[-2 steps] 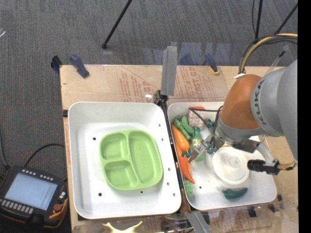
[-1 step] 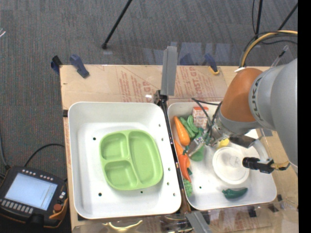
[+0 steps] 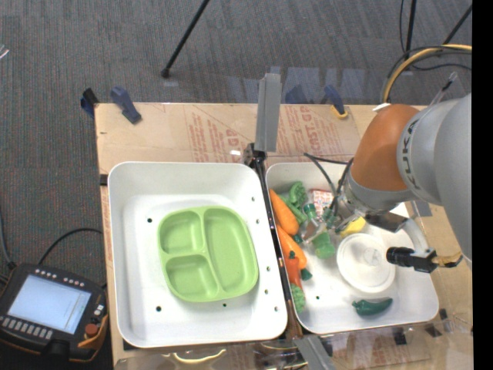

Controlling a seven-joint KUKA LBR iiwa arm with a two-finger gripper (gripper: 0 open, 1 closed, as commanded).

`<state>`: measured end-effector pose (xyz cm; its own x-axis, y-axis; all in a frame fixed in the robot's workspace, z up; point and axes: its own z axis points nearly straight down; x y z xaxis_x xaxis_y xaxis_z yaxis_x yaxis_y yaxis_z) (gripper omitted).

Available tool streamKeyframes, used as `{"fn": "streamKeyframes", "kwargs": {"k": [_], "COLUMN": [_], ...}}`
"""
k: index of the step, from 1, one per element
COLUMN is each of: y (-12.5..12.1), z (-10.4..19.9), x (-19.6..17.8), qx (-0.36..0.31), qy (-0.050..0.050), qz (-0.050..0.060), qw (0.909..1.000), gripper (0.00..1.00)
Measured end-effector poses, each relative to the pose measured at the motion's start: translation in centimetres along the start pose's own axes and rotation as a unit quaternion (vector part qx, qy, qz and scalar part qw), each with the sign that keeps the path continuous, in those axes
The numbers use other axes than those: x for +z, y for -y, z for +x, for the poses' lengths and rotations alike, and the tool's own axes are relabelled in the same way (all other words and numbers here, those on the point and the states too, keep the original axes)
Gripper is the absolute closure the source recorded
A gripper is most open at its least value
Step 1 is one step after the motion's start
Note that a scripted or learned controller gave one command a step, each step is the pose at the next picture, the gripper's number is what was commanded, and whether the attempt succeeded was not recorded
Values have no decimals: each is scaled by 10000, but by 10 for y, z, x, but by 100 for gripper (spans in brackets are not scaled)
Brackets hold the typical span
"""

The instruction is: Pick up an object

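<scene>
Down in the right bin (image 3: pixel 420 303), reached over toy food with the gripper (image 3: pixel 333 216); could not tell from above how it was set. Lay at nine o'clock of it, two carrots (image 3: pixel 283 213) along the bin's left wall. Sat at five o'clock, a white bowl (image 3: pixel 365 262); past that, a dark green pepper (image 3: pixel 373 306). Held a green divided plate (image 3: pixel 207 251) in the left bin (image 3: pixel 127 187)
</scene>
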<state>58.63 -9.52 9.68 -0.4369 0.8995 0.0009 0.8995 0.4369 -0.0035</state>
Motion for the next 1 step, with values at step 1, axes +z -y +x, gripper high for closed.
{"fn": "streamKeyframes", "kwargs": {"k": [1], "y": [-54], "z": [35], "x": [-203], "qx": [978], "qy": [24], "qz": [-54], "qw": [9952], "gripper": [100]}}
